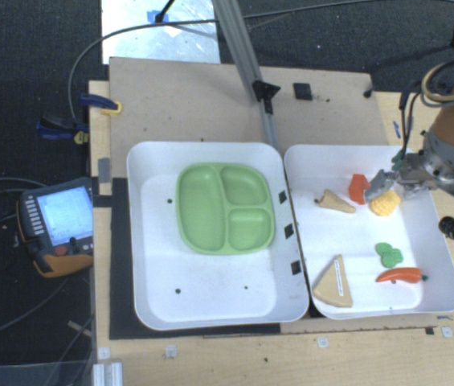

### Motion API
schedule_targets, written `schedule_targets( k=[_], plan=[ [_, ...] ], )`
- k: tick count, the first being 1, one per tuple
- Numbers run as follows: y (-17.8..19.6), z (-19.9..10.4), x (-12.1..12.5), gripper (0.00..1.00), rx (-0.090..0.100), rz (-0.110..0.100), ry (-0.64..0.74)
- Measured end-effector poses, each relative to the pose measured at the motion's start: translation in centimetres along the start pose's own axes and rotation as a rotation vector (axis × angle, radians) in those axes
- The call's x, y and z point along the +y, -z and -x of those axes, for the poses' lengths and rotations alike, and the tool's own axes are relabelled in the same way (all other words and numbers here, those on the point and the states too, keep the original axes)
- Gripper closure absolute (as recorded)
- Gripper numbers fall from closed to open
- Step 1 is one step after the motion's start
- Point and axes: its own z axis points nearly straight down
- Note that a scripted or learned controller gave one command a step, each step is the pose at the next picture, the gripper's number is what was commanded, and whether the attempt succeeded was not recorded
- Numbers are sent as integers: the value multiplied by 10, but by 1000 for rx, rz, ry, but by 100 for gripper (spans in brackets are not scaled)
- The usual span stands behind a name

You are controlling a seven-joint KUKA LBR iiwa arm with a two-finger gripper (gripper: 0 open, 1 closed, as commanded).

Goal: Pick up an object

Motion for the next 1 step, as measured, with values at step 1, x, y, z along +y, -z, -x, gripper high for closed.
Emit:
schedule_targets(
  k=[1],
  plan=[
    [-46,8,3,0,0,-1,-5]
  ],
)
